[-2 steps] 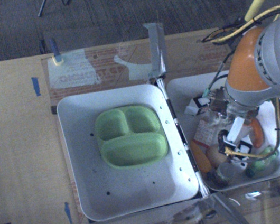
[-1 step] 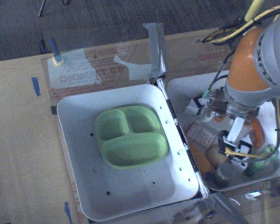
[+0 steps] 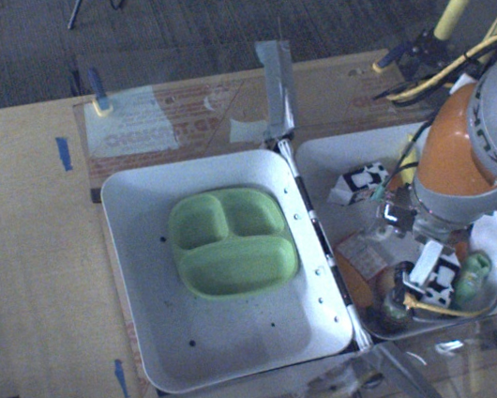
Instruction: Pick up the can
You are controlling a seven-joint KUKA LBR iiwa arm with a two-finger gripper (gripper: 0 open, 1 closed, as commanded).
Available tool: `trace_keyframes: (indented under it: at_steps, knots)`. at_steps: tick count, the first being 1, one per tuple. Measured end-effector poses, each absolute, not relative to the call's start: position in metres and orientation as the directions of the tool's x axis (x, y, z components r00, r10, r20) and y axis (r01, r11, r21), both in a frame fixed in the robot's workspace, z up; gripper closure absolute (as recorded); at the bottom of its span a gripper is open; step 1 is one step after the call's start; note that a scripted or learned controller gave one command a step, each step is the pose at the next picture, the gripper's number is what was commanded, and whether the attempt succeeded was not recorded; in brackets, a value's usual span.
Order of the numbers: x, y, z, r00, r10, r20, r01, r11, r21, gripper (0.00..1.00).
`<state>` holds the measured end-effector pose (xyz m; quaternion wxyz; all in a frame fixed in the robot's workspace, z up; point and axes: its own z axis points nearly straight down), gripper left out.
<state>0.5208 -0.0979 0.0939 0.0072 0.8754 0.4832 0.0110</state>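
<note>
The task was judged to be in its early part: the approach had been made, but no pick-up could be confirmed. The arm (image 3: 469, 154) was seen over the right bin (image 3: 317, 157), reaching down into it, with the gripper (image 3: 423, 286) lowered among the things at about 6 o'clock of that bin. Whether the gripper was open or closed could not be told, because it was covered by the wrist and by a black-and-white marker. A dark round thing, taken to be the can (image 3: 394, 309), was seen at about 7 o'clock of the right bin, close to the bin's corner and just beside the gripper, at the gripper's 8 o'clock. It appeared to be resting on the bin floor, and it was not seen to be held. A green object (image 3: 473, 277) was lying at the gripper's 3 o'clock, and a small patterned box (image 3: 357, 183) at about 11 o'clock of the same bin. In the left bin (image 3: 141, 288) a green tray (image 3: 232, 242) was placed near the centre. What was left, by this judgement, was the whole of the grasp itself and the lifting of the can out of the clutter.
</note>
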Motion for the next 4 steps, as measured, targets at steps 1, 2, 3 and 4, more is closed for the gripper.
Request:
trace_keyframes:
  at_steps: [1,2,3,4]
  knots:
    - [0.520,-0.099,0.102,0.535,0.845,0.011,0.845,-0.535,0.021,1.00]
    - [0.573,-0.056,0.242,0.686,0.728,-0.002,0.728,-0.686,-0.001,1.00]
    - [0.572,-0.056,0.242,0.686,0.728,-0.002,0.728,-0.686,-0.002,0.00]
    - [0.542,-0.099,0.097,0.719,0.695,-0.002,0.695,-0.719,-0.004,0.00]
